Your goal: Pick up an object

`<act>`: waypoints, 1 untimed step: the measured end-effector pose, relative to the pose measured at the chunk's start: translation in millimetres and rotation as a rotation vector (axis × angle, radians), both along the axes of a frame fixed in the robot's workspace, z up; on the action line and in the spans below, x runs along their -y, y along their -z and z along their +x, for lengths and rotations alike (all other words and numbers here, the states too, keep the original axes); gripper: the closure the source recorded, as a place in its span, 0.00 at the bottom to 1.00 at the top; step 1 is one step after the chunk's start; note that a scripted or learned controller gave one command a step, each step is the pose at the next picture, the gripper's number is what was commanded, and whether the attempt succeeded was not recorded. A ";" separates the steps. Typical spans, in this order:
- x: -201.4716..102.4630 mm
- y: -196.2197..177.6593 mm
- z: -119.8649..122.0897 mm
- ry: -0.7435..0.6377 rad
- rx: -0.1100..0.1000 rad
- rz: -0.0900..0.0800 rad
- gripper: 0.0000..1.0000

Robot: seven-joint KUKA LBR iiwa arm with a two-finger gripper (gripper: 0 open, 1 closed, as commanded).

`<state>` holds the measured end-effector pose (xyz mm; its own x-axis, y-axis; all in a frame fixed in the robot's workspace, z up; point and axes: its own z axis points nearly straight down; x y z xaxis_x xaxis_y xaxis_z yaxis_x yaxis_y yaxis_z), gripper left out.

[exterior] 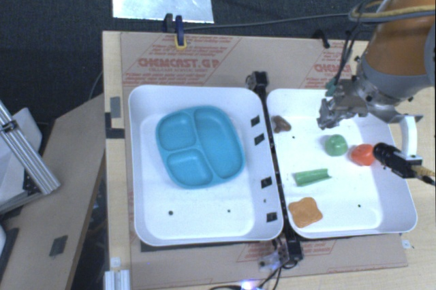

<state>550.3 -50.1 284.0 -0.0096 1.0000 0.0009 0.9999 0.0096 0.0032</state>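
The arm [402,37] reaches in from the right side of the camera view, above the far right part of the right bin [392,214]. Its broad orange band sits at the upper right, beyond that bin's far rim, with the grey wrist section just below it. From the wrist the body slopes down and to the left, toward the bin's interior. Dark cables loop along the arm's left side. The gripper [328,120] hangs at the end, a grey metal cluster pointing downward over the far middle of the right bin's floor, its fingertips too blurred to read, close above the white surface
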 end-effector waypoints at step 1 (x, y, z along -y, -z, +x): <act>-48.7 23.1 22.9 0.000 -0.002 0.000 1.00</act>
<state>573.2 -1.4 260.9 -0.0095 1.0000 0.0013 1.0000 0.0095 0.0011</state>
